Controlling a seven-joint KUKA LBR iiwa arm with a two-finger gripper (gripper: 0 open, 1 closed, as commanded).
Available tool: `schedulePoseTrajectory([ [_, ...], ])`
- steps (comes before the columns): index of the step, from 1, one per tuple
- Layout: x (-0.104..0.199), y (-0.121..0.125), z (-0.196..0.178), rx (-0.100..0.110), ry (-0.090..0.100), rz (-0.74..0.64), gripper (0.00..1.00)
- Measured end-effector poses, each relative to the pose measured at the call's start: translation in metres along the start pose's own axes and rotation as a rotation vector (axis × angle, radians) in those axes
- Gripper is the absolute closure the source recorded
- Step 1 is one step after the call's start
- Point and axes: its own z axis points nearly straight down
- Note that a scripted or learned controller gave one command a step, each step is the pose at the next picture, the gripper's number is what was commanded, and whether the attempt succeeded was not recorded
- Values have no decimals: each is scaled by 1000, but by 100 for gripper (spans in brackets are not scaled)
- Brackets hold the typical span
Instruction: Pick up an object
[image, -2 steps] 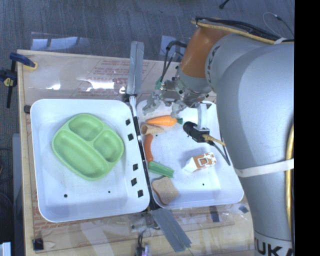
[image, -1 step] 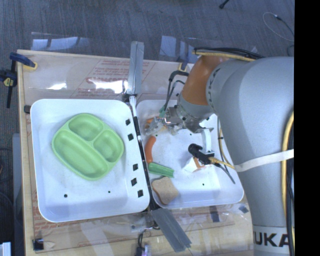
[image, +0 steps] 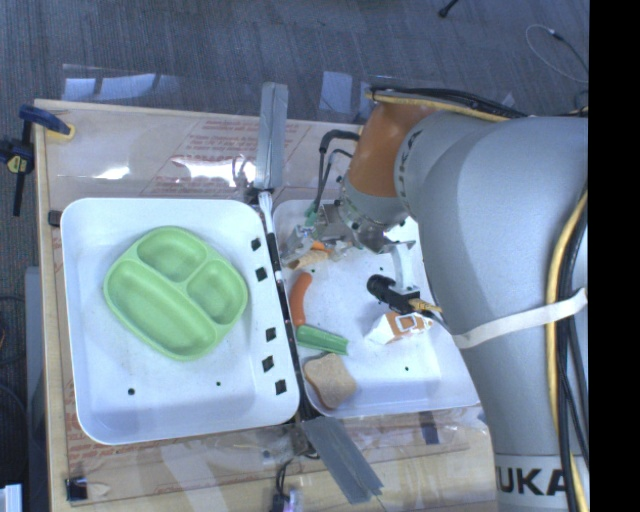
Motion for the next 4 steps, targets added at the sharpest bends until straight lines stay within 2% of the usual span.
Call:
schedulePoseTrajectory([
  [1,3,0,-8,3,3,-7,100],
  [2,47,0,-132,-20,6,108,100],
  [3,-20,-19,-108,-19,2,-358,100],
  [4,-20,-19,-108,-19,2,-358,0],
])
